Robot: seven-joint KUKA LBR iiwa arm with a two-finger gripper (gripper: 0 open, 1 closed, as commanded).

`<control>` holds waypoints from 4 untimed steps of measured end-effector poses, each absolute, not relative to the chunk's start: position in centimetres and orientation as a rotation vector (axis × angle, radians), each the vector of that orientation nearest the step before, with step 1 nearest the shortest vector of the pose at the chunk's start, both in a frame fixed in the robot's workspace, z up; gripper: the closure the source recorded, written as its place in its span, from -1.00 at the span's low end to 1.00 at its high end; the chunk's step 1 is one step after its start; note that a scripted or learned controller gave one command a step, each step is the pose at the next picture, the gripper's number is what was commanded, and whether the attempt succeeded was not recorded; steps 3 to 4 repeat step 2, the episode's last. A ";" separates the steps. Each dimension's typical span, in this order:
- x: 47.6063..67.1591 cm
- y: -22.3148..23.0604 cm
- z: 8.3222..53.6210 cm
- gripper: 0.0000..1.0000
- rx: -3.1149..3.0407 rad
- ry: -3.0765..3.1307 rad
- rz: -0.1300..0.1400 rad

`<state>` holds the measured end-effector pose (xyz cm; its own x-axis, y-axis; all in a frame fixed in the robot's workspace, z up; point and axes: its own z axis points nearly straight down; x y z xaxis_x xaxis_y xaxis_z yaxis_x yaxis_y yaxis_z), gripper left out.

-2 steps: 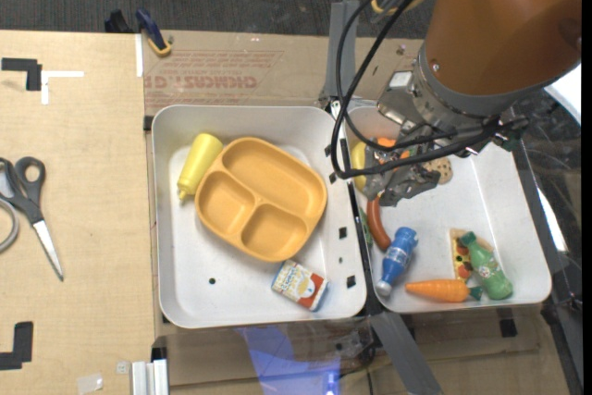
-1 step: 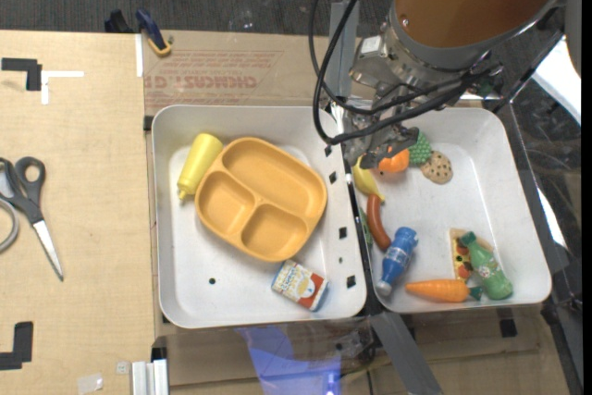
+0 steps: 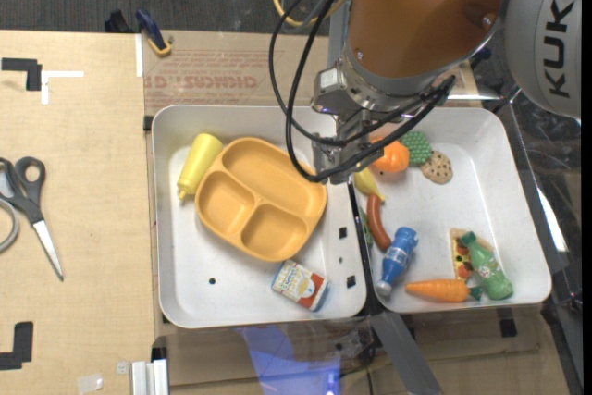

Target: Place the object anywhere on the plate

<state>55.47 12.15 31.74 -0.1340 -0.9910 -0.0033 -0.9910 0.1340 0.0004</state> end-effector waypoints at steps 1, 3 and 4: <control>50.8 16.7 39.6 1.00 -2.303 2.130 0.003; 50.8 16.6 39.6 -1.00 -2.303 2.130 0.003; 50.8 16.6 39.6 -1.00 -2.303 2.130 0.003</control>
